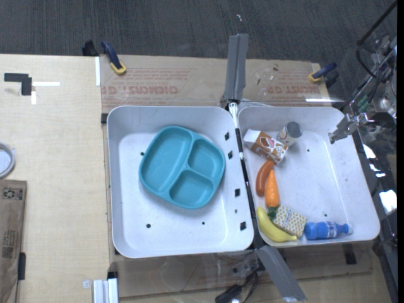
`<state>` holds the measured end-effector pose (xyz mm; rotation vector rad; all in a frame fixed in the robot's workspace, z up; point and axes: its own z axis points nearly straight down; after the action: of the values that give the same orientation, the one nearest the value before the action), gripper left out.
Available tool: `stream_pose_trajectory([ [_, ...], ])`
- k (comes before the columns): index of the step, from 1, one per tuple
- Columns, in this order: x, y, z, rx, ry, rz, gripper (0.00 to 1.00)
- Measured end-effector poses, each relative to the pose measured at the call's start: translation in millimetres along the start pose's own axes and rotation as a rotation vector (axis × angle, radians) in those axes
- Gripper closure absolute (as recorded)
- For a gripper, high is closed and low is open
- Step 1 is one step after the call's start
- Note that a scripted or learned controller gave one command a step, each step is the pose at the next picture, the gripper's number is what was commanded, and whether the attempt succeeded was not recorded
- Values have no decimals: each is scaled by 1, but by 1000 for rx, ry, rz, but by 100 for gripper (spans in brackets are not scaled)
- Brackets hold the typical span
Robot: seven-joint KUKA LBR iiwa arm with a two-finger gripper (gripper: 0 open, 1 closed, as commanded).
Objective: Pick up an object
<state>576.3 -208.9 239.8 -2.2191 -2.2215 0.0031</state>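
Now the left bin [120, 188] has a blue plate [182, 166] in it. The plate has three parts and lies flat near the middle.

The right bin [341, 182] holds the small things. A little carton [265, 146] lies near the top left of it, brown and white. A grey can [292, 131] sits just beside the carton, on its right. Below them lies a carrot [271, 189], and a red-orange piece [262, 176] lies touching its left side. At the bottom of the bin a banana [271, 228] curves along the edge. A speckled block [290, 220] rests beside the banana, touching it. A blue bottle [326, 230] lies on its side to the right of the block.

The gripper [344, 130] is at the top right corner of the right bin, over its rim. It is well apart from all the small things. Nothing is between its fingers. I cannot tell if it is spread wide or pressed together.
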Motion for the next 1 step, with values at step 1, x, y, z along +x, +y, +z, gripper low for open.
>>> stream_pose_trajectory([
  [1, 0, 0, 0, 0, 0, 0, 0],
])
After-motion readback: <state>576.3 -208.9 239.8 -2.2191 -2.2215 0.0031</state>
